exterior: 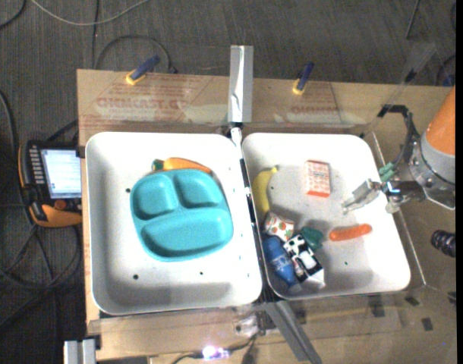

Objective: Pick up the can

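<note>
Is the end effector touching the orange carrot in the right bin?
Apart. The camera view shows bare white bin floor between the end effector and the orange carrot.

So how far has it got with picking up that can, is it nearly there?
Nothing looks done yet. The can, the blue one, lies at the near left of the right bin among other small items, untouched. In hand: the gripper hangs over the right side of that bin, above the orange carrot, with nothing between its fingers. Left to do: move across to the can, close on it and lift.
</note>
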### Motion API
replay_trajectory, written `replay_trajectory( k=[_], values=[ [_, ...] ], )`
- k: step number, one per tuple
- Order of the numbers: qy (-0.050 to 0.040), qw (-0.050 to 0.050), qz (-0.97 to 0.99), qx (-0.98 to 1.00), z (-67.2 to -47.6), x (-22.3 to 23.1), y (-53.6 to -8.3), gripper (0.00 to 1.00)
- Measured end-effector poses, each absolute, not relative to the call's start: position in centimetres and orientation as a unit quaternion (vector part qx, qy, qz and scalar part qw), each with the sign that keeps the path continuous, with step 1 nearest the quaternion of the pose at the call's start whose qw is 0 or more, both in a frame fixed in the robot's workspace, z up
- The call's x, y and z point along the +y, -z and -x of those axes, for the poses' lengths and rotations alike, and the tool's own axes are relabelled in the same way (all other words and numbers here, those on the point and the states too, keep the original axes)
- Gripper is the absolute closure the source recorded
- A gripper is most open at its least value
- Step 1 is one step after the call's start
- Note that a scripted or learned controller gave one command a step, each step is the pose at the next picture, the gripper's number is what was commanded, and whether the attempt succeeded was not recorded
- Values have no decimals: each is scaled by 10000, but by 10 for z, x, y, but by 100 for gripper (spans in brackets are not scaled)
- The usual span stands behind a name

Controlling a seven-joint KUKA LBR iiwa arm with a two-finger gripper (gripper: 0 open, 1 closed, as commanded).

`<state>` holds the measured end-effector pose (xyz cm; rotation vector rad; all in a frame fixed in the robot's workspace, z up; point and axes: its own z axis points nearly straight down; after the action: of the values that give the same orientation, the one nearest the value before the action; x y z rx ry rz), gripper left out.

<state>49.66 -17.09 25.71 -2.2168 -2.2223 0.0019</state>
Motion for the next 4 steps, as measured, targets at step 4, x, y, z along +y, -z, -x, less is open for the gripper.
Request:
replay_trajectory(
  k=[4],
  values=[
    [-27,-9,8326,-5539,-626,-146,-92,0]
  ],
)
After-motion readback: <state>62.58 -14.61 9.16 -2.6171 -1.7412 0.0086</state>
